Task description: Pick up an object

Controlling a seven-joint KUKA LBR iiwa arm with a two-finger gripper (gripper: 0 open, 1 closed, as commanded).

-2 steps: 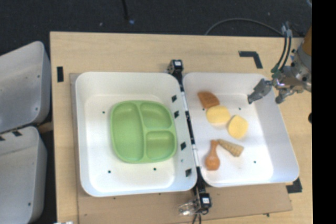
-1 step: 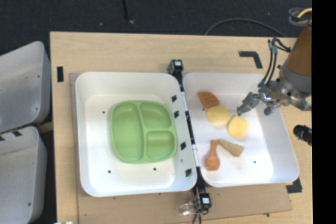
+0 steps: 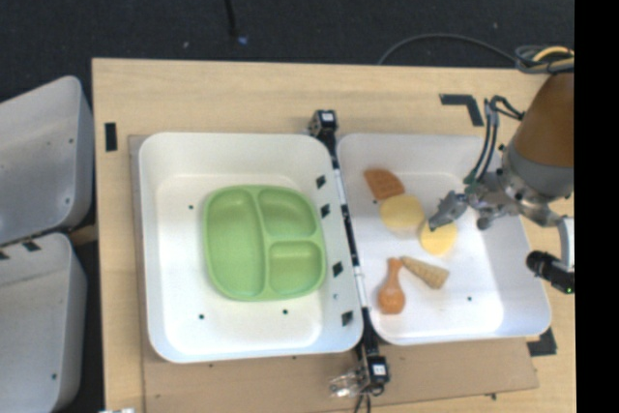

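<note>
The right bin (image 3: 484, 305) holds several small food toys: an orange piece (image 3: 384, 182), a pale yellow round one (image 3: 401, 213), a brighter yellow one (image 3: 437, 241), a tan cone (image 3: 427, 272) and an orange pear-shaped piece (image 3: 391, 289). My gripper (image 3: 462, 215) hangs over the right bin's middle, just up and right of the brighter yellow toy. Its fingers stand spread apart, open, with nothing between them. The left fingertip (image 3: 445, 213) is close above that toy's edge.
A green divided plate (image 3: 263, 242) lies in the left bin (image 3: 174, 305). A ridge with black clips (image 3: 340, 227) separates the two bins. The arm's orange band (image 3: 546, 126) and grey wrist cover the right bin's far right side.
</note>
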